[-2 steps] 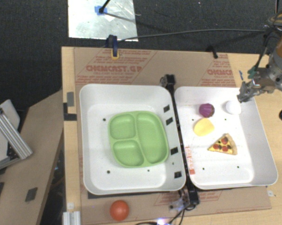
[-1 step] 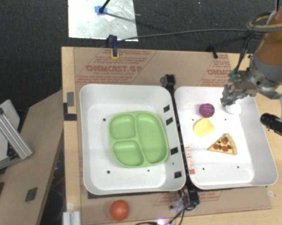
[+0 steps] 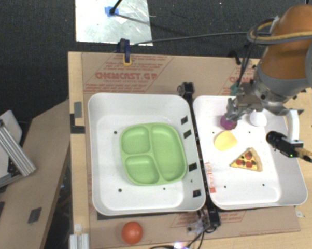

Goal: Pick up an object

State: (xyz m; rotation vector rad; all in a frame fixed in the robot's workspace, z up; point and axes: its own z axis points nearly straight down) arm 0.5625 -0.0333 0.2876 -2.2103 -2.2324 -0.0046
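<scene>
I am hanging my gripper (image 3: pixel 234 112) over the far left part of the right bin (image 3: pixel 249 193), right above a small purple object (image 3: pixel 227 123) that is lying just on its near side. I cannot tell whether the gripper is open or closed, nor whether it is touching the purple object; my own wrist is covering the spot where they meet.

Other things are crowding this corner. A white rounded object (image 3: pixel 258 119) is sitting just right of the purple one, partly under my wrist. A yellow piece (image 3: pixel 225 140) is lying just nearer than the purple object, and a toy pizza slice (image 3: pixel 247 160) is lying nearer still and to the right. The bin's left wall is running close beside the purple object, with black clips (image 3: pixel 186 90) showing along the join between the bins.

The near half of the right bin is lying bare. The left bin (image 3: pixel 107 139) is holding a green divided plate (image 3: pixel 152 153) in its middle, with white floor showing all round it. An orange ball (image 3: pixel 131 232) is resting on the bench in front of the left bin, well apart from my gripper. Beyond the bins a blue clamp (image 3: pixel 125 50) is gripping the far edge of the board.
</scene>
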